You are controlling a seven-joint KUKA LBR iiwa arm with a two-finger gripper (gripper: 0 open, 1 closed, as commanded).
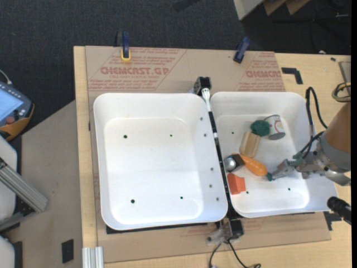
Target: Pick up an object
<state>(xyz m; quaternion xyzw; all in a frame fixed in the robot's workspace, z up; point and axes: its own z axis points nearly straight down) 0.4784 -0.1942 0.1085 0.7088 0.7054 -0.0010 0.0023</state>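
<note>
The right bin (290, 197) holds several small objects. A green round piece (259, 128) lies beside a silver can (275, 127) toward the back. A tan cylinder (250, 144) sits just in front of them. An orange carrot-shaped object (254, 165) lies at mid-bin with a silver ball (230, 163) at its left end. A red block (237, 184) rests near the bin's left wall. My gripper (274, 174) is low in the right bin, its tip just right of the orange object's end, with nothing seen in its hold.
The left bin (111, 116) stands beside the right one, with a black divider bar (213, 133) between them. The grey arm (334, 149) crosses the right bin's right rim. A black cable (308, 108) loops above that rim.
</note>
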